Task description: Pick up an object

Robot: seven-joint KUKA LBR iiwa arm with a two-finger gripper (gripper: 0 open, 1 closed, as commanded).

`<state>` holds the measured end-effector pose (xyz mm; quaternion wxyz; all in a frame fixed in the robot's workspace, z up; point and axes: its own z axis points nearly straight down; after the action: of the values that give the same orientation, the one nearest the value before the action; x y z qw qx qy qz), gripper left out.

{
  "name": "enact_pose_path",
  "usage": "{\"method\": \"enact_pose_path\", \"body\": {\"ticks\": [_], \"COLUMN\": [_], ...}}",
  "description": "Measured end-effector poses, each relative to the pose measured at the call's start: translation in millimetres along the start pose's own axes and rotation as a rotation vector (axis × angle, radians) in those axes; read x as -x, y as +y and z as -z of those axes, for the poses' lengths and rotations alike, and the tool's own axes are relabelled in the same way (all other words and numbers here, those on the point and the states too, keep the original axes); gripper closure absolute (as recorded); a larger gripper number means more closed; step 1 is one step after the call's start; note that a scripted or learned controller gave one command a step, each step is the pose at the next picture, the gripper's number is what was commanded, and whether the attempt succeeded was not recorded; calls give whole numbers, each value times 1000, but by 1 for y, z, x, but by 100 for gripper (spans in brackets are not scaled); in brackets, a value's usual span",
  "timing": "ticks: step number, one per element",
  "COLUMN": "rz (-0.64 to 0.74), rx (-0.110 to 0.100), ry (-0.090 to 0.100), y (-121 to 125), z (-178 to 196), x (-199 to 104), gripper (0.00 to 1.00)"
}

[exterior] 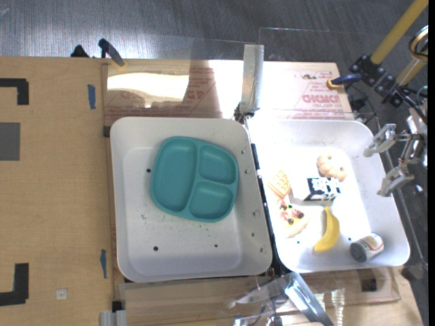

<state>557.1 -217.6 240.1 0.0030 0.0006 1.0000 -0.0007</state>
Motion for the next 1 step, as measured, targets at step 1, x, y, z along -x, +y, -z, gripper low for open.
{"method": "enact_pose_path", "body": {"ticks": [1], "rz": [-49], "rx": [-1], "ry": [-1], "y": [-4], "z": [29], "x": [-52], "gripper": [0]}}
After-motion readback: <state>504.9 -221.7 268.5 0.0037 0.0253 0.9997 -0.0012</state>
